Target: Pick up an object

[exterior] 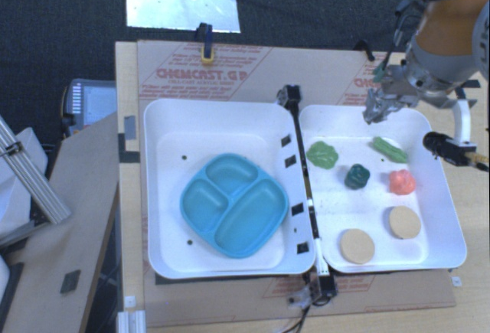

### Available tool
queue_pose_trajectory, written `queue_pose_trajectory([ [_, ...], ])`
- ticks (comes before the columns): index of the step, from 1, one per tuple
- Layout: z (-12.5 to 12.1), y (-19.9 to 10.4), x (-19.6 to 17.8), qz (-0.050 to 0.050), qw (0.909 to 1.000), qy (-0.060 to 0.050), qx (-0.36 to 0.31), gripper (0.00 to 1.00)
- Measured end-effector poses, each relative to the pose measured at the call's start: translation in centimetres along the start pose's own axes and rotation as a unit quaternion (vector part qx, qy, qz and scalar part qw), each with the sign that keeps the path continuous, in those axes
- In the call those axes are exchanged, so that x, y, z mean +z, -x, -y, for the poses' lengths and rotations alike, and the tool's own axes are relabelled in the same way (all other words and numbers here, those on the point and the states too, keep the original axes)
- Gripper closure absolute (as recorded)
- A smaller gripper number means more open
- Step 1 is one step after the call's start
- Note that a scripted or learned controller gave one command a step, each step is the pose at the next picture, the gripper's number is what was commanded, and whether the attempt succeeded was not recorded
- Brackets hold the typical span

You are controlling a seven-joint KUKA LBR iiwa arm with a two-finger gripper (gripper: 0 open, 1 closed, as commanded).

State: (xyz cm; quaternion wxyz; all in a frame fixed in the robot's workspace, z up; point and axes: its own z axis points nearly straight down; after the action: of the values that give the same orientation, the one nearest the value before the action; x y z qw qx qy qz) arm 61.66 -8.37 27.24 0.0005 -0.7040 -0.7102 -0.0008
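Green pod (pixel 389 148), just below the claw (pixel 375 114) in the right bin (pixel 444 247), risks rolling aside if the claw, holding nothing, its opening unclear, lands off-centre.

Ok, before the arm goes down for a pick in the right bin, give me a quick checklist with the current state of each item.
1. Objects available in the right bin: ok, light green piece, dark green piece, long green piece, pink piece, two tan discs.
2. Pieces apart from one another: ok.
3. Gripper over the right bin: ok, at its far edge.
4. Gripper directly above a piece: not ok.
5. Finger opening: cannot tell.
6. Blue tray outside the pick area: ok, in the left bin.
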Motion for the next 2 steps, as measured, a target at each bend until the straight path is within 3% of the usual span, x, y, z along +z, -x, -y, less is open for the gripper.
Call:
queue_pose_trajectory([
  [2, 3.4, -10.5, 0.7, 0.0, 1.0, 0.0, -0.001, 1.0],
])
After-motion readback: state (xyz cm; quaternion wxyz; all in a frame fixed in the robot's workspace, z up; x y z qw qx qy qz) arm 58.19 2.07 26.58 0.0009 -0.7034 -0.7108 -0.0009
